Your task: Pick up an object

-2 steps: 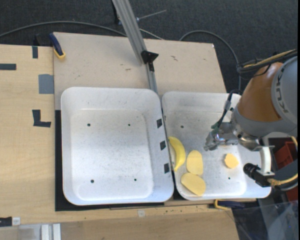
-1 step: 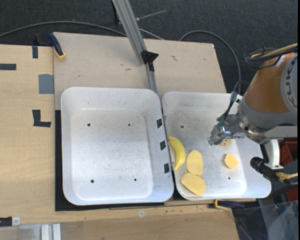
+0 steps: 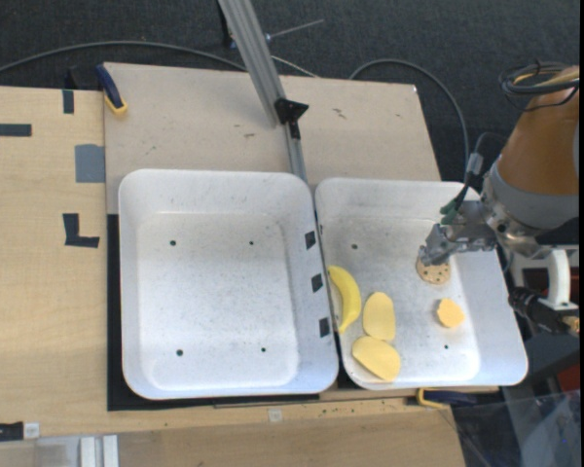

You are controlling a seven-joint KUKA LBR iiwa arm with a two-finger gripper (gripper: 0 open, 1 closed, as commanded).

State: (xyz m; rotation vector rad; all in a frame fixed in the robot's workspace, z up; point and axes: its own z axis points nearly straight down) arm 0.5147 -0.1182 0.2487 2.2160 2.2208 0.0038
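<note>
Camera view, looking down at a slant: the gripper [image 3: 434, 256] is low in the right bin [image 3: 389, 207], near that bin's right edge, right over a round speckled cookie [image 3: 432, 273], and it seems to be touching the cookie's upper rim. Whether the pincer is spread or pressed together I cannot tell; the finger tips blur into the dark metal. Nothing is seen pinched between them. The grey arm [image 3: 540, 178] with its orange band comes in from the right edge of the bench.

Just below and right of the cookie lies a small orange piece [image 3: 450, 313], apart from it. Toward the bin's lower left sit 2 pale yellow pieces, one oval [image 3: 379, 315] and one flatter [image 3: 376, 358] at the bottom edge, touching each other. A banana [image 3: 346, 296] curves along the left wall. The left bin [image 3: 136, 261] sits beside it, walls touching.
</note>
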